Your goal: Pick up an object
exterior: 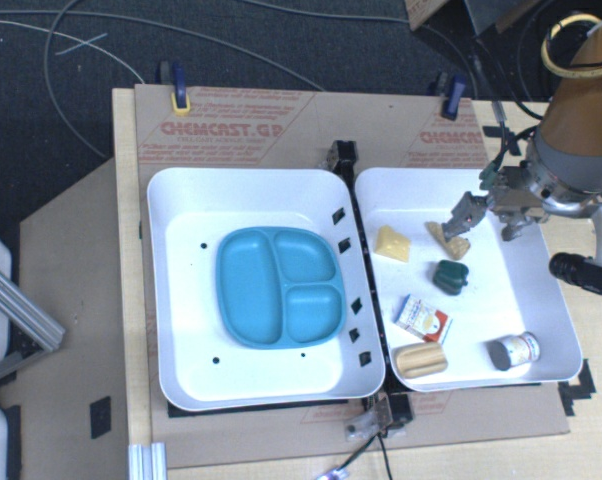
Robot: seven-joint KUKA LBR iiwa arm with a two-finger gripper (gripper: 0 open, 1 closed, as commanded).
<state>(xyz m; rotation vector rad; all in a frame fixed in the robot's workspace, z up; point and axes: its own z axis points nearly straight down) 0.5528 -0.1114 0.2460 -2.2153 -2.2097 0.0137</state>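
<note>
My gripper [489, 218] hangs over the upper part of the right bin [551, 298], its fingers spread open with nothing between them. Its left finger [467, 212] is just above a tan food piece [450, 241]. A yellow cheese wedge [392, 243] lies to the left of that piece. Below the gripper sits a dark green pepper [450, 276]. Further toward the front lie a red and white carton [422, 319], a tan bread roll [421, 360] and a small silver can [512, 351].
The left bin [171, 268] holds a blue divided plate [280, 286]. A black divider with clips [353, 258] runs between the bins. Blue clamps [180, 86] pin the cardboard at the back. The arm's grey and orange body [579, 118] stands over the right bin's far corner.
</note>
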